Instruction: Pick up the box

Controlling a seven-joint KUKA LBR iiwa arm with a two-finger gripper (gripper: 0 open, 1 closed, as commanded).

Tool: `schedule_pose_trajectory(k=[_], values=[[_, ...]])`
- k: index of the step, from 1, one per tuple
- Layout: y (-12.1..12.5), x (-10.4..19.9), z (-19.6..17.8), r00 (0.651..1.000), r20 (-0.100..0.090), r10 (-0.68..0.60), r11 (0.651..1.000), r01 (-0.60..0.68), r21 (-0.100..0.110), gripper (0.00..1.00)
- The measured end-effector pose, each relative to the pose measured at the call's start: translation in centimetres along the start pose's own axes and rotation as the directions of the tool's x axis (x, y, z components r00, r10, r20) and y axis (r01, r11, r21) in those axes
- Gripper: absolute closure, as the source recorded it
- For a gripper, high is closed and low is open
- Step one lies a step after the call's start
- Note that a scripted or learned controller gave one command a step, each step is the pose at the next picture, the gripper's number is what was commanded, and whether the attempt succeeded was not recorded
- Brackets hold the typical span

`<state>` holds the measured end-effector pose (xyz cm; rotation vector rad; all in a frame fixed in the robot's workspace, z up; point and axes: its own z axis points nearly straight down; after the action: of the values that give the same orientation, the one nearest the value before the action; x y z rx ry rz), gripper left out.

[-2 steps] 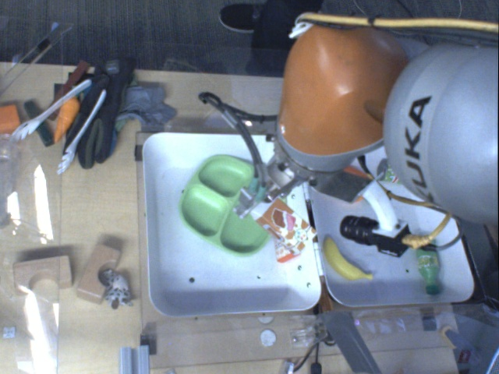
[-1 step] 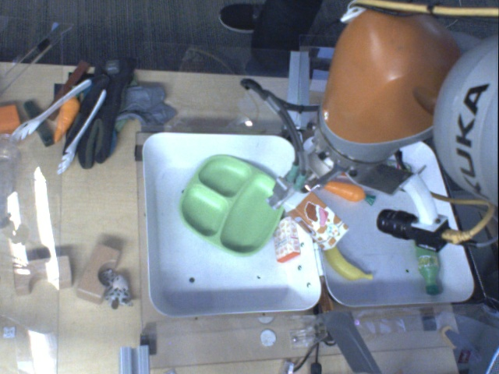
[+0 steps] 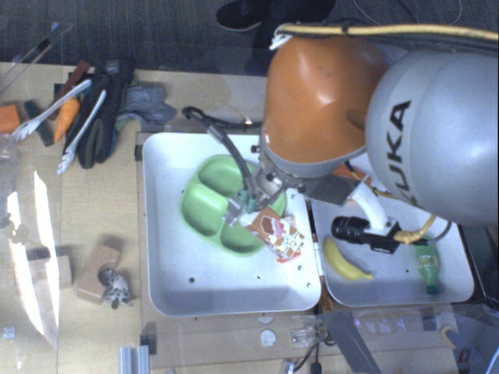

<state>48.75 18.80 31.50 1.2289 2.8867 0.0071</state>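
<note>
Box point(image 3: 274, 235): in left bin point(image 3: 168, 271), at 4 o'clock of green plate point(image 3: 204, 201), touching its rim.
Gripper point(image 3: 244, 202): above plate's right edge, at 11 o'clock of box; grip state cannot be told.
Right bin point(image 3: 394, 283): banana point(image 3: 343, 262) at 9 o'clock, green bottle point(image 3: 429, 269) at 3 o'clock.

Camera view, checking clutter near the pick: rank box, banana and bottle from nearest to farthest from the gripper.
1. Box, left bin, beside the gripper.
2. Banana, right bin, left side.
3. Bottle, right bin, far right.
</note>
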Motion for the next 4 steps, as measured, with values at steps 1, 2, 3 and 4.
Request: schedule_pose_trajectory(k=[1, 2, 3, 4], values=[[-3.6, -4.0, -8.0, 0.994, 0.005, 0.111, 0.994, -0.111, -0.009, 1.0], [1.9, -1.1, 1.5, 1.0, 0.0, 0.009, 1.0, -0.009, 0.001, 1.0], [-1.4, -5.8, -0.1, 0.987, 0.003, -0.158, 0.987, 0.158, -0.002, 1.0], [-3.3, -3.5, 4.5, 0.975, 0.0, -0.223, 0.975, 0.223, 0.0, 1.0]])
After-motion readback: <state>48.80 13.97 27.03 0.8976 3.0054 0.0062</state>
